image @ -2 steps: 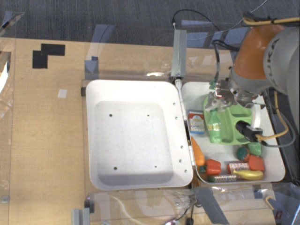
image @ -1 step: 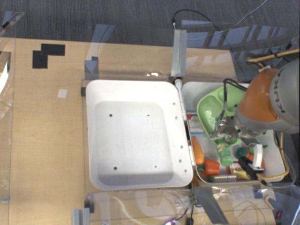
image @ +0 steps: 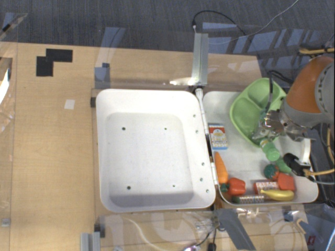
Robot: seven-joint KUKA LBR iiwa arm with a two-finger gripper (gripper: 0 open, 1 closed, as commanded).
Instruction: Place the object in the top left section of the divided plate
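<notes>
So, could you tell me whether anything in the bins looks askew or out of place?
Yes: the green divided plate is not lying flat. It sits tilted in the right bin, propped against the far corner, with the gripper at its lower edge. The toy foods are bunched along the bin's near side.

Single fixed camera above the bench (image: 47, 156), angled downward; both white bins (image: 152, 150) in frame; arm (image: 314, 88) enters at right.

Green divided plate (image: 246, 114), orange carrot (image: 221, 169), yellow banana (image: 277, 194).
</notes>
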